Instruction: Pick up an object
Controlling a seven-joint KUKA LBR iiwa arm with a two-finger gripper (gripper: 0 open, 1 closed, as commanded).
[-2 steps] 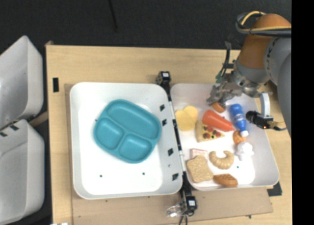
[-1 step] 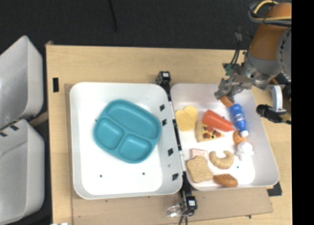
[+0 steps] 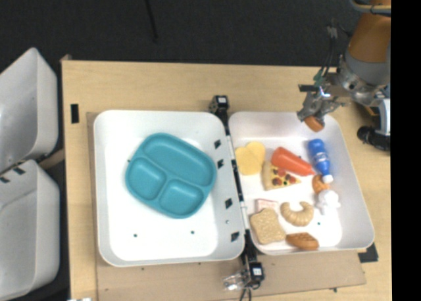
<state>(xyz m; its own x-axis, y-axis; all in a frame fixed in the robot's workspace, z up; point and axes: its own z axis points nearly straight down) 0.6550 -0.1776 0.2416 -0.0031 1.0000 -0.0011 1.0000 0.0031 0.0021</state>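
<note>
Orange toy food [image 3: 315, 123] is sitting at the tip of the end effector [image 3: 314, 113], over the far edge of the right bin [image 3: 355, 227]; its long axis is too small to judge, and whether the end effector is clenching it or merely touching it I cannot tell. Lying in that bin are a blue bottle [image 3: 319, 156] pointing far-to-near, a croissant [image 3: 297, 212] and bread [image 3: 266, 225], while a teal plate [image 3: 171, 175] is resting in the left bin [image 3: 112, 234].

arm [image 3: 368, 43] cut off at right edge, gripper [image 3: 316, 114] fingers too small to be told open or shut, orange item [image 3: 314, 123] beneath it blurred, white casings [image 3: 23, 162] cropped at left edge
</note>
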